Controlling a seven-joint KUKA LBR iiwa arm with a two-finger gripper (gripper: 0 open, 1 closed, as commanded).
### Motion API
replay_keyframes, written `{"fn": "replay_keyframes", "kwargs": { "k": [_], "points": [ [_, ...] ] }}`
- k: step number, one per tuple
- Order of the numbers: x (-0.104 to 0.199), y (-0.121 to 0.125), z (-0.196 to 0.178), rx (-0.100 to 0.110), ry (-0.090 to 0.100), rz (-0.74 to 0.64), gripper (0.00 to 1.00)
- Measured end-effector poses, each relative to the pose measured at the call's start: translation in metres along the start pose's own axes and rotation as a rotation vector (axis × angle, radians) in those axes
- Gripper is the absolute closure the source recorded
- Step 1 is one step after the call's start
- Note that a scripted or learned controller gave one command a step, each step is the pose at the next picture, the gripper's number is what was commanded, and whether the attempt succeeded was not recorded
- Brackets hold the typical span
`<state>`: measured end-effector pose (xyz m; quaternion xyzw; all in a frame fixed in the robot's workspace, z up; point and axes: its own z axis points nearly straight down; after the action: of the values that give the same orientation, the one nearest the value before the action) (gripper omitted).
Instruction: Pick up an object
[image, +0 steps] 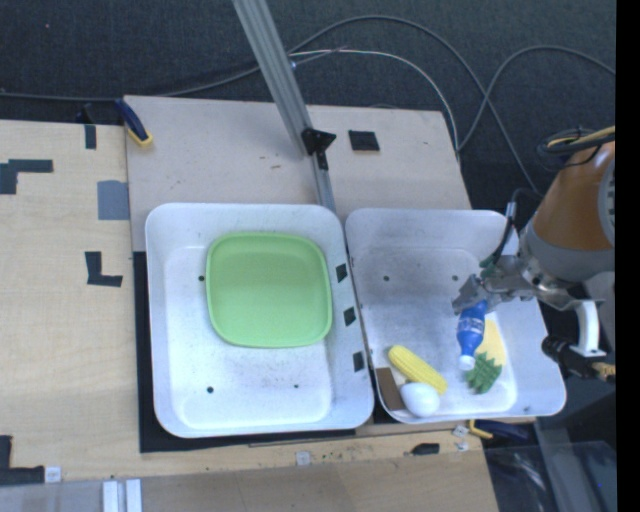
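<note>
The main risk at this stage is a failed or partial grasp in the crowded near-right corner of the right-hand shallow white plastic bin (400, 250). The small clear plastic bottle with a blue label and white cap (470, 337) lies tilted against that bin's right wall, its cap end close to a green leafy toy piece (485, 372) and what appears to be a flat yellow item beneath them; a closing motion there could catch two items at once, or push the bottle along the wall rather than seat it. A yellow corn-cob toy (417, 368) and a white egg-shaped object (420, 399) lie touching each other along the bin's near edge, just beside the bottle, and could be knocked if the arm descends off-line. The wall itself may block one side of the tool. The two-finger gripper (484, 297), below the grey and orange wrist, sits directly over the upper end of the bottle and appears to be at or near contact with it. Whether the gripper is spread or pressed together cannot be told from this view, so no grasp is confirmed. The left-hand white bin (180, 400) carries a pale green square plastic plate (269, 290), well apart from the tool
</note>
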<state>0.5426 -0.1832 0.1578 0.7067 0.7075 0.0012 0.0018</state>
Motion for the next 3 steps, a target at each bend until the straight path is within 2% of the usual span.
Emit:
{"fn": "replay_keyframes", "kwargs": {
  "k": [2,3],
  "points": [
    [0.000,-0.006,-0.081,0.002,0.000,0.001,1.00],
    [0.046,-0.002,-0.072,0.005,0.002,-0.002,1.00]
  ]
}}
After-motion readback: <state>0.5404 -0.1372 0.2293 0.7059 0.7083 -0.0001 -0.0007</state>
